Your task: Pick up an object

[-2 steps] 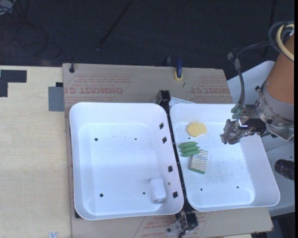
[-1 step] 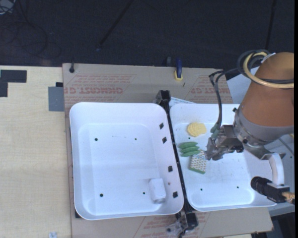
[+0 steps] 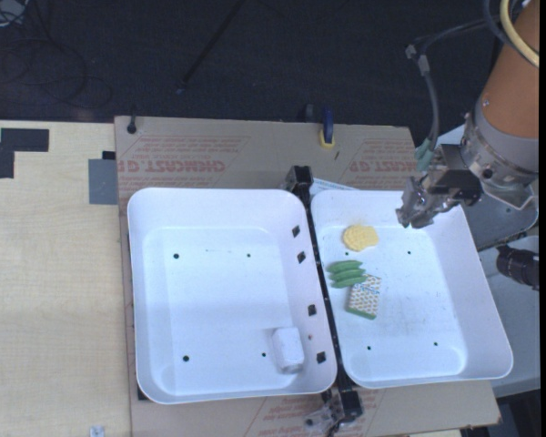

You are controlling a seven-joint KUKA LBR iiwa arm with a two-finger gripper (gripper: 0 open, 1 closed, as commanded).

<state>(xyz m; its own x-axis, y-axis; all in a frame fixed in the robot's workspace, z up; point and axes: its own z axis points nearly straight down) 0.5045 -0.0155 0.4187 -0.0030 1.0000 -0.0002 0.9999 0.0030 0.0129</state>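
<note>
1. Saw the hand (image 3: 417, 215) hanging above the far edge of the right bin (image 3: 473, 335), near its upper corner, with nothing visible between its parts. Could not tell whether open or closed, because too dark and too small in the camera view.
2. Found three candidate things in the right bin, all grouped in its left half: a yellow round piece (image 3: 359, 237), a green pod-like piece (image 3: 346, 272) just below it, and a small patterned packet (image 3: 365, 297) touching or nearly touching the green one.
3. Found also a white block (image 3: 288, 348) in the left bin (image 3: 164, 244), near the lower right corner, close to the wall. Hard to separate from the white floor.
4. Judged the yellow round piece as the best target: nearest to the hand, and apart from its neighbours. Looked light, probably plastic toy food, stiff enough, with a bumpy top giving some grip. Best taken across its width, from above.
5. Judged the green piece as thin and low, so likely to slip out or to drag the packet with it.
6. Judged the packet as flat and light, therefore difficult to pinch from above; edges only.
7. Expected no fragility in any of them.
</note>
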